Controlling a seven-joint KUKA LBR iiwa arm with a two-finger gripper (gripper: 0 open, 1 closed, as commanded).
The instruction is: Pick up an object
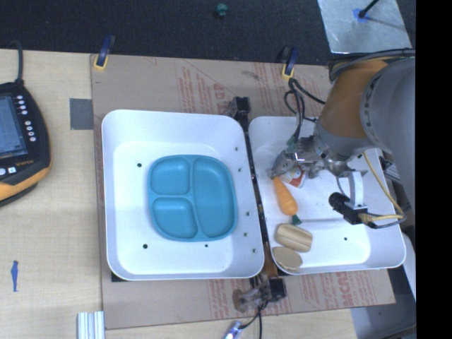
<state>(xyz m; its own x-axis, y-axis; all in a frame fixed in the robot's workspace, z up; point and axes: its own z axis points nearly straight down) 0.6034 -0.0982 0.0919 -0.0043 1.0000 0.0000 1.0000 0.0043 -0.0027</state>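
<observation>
The gripper (pixel 291 162) hangs low in the right bin (pixel 378 254), near that bin's left wall and toward its far end, with the grey arm (pixel 385 111) and its orange band above it filling the bin's upper right. Whether the gripper is apart or together cannot be told from this slant, since its metal parts blur into one cluster. Just below it, almost touching, lies an orange carrot (pixel 286 197) with its green stub pointing toward the near side (a small red-and-white item (pixel 297 179) sits right beside the carrot's upper end, partly under the gripper). Nearer the front edge rest a tan bread-like roll (pixel 294 237) and, just beside it, a pale rounded piece (pixel 287 258) against the bin's corner. The left bin (pixel 127 256) holds a blue divided plate (pixel 192 197) at its middle, well apart from the gripper.
</observation>
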